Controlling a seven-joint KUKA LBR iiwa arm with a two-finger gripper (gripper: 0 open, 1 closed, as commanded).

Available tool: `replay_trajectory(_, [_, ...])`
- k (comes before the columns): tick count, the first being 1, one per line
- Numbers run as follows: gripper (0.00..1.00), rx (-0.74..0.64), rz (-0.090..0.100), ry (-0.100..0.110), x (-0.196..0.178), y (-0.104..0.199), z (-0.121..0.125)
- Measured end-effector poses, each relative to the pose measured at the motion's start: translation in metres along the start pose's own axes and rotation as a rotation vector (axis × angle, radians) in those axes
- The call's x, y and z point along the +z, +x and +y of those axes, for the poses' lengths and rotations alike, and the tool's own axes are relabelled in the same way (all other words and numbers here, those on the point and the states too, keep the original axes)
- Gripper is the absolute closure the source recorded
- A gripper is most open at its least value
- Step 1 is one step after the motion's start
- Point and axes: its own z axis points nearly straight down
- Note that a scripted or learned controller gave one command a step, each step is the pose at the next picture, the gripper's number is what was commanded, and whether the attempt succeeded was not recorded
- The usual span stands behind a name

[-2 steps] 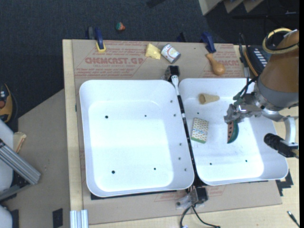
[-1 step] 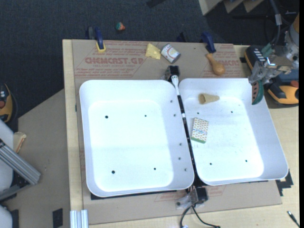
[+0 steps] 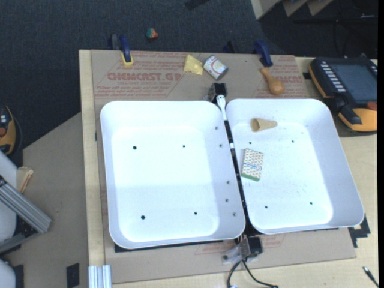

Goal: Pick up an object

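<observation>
Two white bins sit side by side on the bench. In the right bin [image 3: 336,161] a tan cone-shaped piece [image 3: 262,124] lies near the far edge. A small patterned box [image 3: 252,164] with a green edge lies flat near that bin's left wall. The left bin [image 3: 120,161] shows bare white floor with a few dark dots.
Behind the bins on the cardboard board lie a yellow wedge [image 3: 192,65], a small white box [image 3: 215,68] and a brown wooden piece [image 3: 273,83]. Blue clamps [image 3: 125,48] hold the board's far edge. A teach pendant [image 3: 351,89] rests at the right.
</observation>
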Motion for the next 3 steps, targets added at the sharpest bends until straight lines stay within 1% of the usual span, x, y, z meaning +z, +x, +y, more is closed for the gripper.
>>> replay_trajectory(1, [1.0,-0.007,0.009,0.013,-0.0472,0.0302,-0.0589])
replay_trajectory(2, [1.0,-0.007,0.006,0.014,-0.0547,0.0289,-0.0557])
replay_trajectory(3, [0.0,-0.006,0.006,0.015,-0.0543,0.0289,-0.0557])
